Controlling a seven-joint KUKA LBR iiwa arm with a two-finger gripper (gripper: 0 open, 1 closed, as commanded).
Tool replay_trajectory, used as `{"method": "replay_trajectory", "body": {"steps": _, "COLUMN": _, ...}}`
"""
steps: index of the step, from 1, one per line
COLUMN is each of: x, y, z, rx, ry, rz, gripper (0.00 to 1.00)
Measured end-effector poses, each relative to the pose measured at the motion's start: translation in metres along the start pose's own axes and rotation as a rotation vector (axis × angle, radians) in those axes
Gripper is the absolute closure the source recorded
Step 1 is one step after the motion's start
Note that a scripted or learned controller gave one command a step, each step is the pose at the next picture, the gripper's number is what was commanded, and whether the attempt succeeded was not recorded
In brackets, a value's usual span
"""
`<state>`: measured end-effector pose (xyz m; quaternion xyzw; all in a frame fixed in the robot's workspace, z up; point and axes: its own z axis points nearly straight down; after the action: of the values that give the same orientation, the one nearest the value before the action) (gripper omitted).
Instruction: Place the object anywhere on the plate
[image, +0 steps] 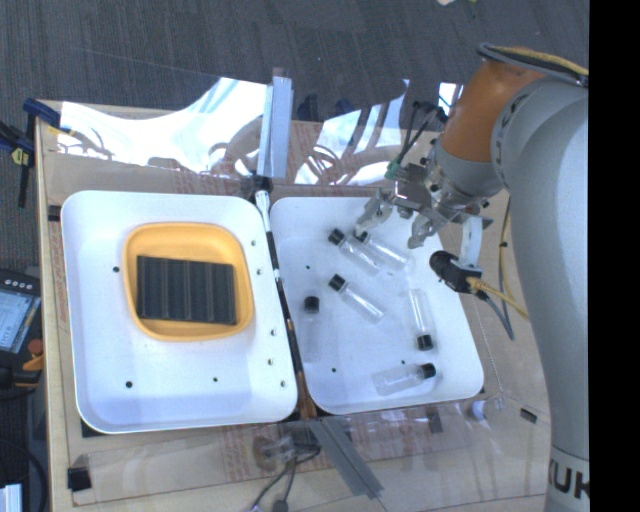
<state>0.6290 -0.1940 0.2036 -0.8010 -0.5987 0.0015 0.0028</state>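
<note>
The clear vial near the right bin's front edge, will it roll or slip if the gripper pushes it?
The vial lies on its side and looks round, so it would probably roll. Its clear, glossy wall may be slippery. It looks small and light, so the smooth bin hardly holds it.

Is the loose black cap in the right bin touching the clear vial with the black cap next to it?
Apart. The camera view shows white bin floor between the loose black cap and the clear vial.

Landmark: right bin (455, 372); left bin (90, 385) touches its left edge, plate (140, 310) inside that; four vials in right bin: one (352, 246) back-left under gripper (396, 222), one (356, 298) centre, one (419, 318) right, one (404, 377) front-right; loose cap (311, 303) left-centre.
</note>
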Motion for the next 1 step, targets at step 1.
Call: {"method": "replay_trajectory", "body": {"steps": 1, "x": 0.0109, "y": -0.0424, "z": -0.0059, "rx": -0.001, "ry": -0.001, "rz": -0.23, "gripper": 0.0}}
